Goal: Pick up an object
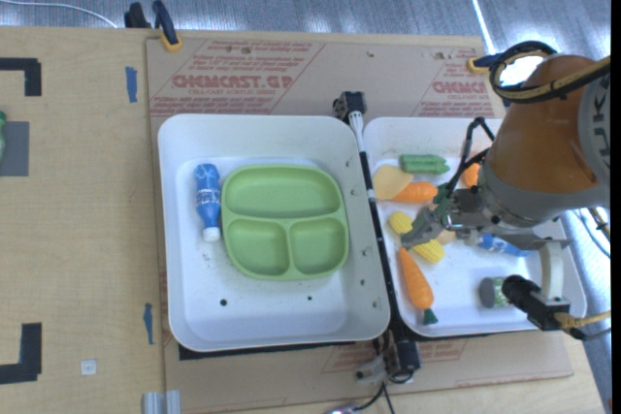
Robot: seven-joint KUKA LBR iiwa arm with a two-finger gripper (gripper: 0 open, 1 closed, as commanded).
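Lying in the right-hand shallow white bin (572,305), the small yellow plastic corn cob (428,253) has its long axis running slantwise from the bin's left wall toward its near right corner. The two-finger gripper (428,226) hangs just above it, at its upper left end; whether it touches the cob, or how wide it stands, cannot be told. An orange plastic carrot (415,278) lies just beside the cob, toward the near edge.
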